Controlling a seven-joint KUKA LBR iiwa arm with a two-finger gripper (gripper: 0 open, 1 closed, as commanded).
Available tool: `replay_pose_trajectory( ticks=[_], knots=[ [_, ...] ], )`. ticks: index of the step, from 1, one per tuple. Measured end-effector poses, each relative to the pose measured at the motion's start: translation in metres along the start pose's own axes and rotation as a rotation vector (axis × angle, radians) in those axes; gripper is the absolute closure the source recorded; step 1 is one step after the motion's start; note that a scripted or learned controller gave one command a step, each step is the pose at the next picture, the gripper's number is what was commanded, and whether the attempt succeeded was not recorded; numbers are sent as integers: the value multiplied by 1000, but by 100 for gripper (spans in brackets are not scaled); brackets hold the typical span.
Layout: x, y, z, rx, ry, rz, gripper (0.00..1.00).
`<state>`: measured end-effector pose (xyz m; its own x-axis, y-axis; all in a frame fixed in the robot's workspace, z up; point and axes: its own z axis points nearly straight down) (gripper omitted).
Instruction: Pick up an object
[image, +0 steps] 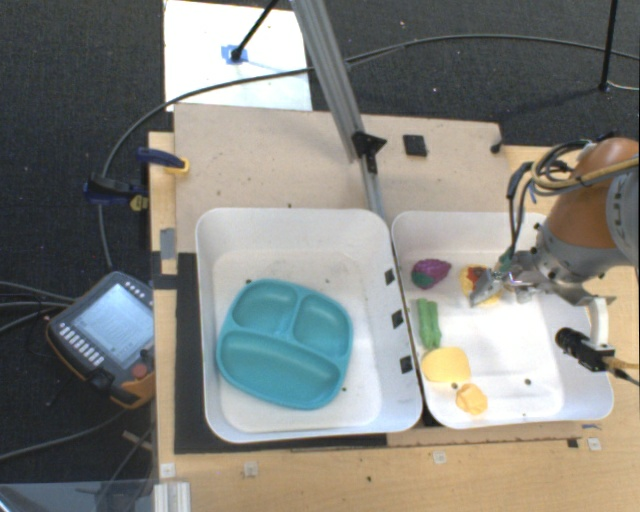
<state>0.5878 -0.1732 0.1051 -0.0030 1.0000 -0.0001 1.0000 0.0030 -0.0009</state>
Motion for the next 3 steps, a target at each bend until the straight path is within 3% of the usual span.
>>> replay_pose_trajectory(
  ticks=[1, 2, 3],
  knots=[
    [-1, 2, 18, -5, -1, 2, 0],
    [0, 5, 5, -14, -1, 1, 100],
    [-6, 6, -58, -8, -2, -1, 100]
  ],
)
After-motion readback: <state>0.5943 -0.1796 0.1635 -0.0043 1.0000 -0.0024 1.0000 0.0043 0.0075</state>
